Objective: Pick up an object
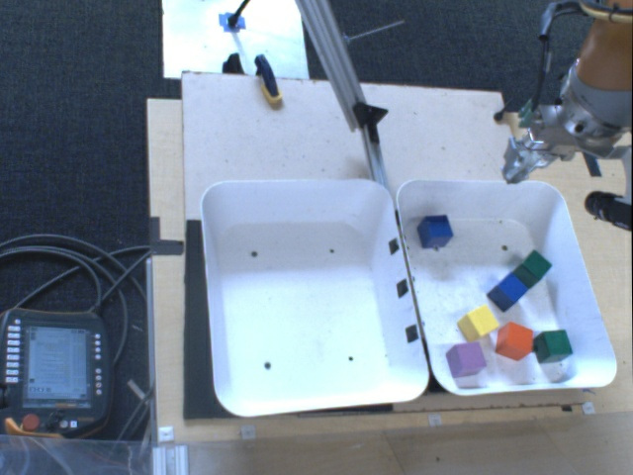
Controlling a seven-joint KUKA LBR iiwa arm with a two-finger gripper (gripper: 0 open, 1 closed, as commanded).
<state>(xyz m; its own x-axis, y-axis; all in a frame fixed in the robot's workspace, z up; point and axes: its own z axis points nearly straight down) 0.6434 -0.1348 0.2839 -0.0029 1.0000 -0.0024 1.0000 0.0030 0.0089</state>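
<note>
Nothing has been lifted yet, by my reading. The end effector (521, 162) hangs above the right bin's (569, 226) rim at about one o'clock, carrying nothing I can see; how wide it is spread I cannot tell, since it is small and blurred. All the blocks lie in that bin: the blue block (434, 231) sits alone near eleven o'clock, the others cluster toward five. The arm's upper part is cut off.

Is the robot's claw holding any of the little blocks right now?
No. The two-finger gripper hangs over the far rim of the right white bin with nothing between its fingers. The nearest block, a dark blue cube, lies apart in the bin.
</note>
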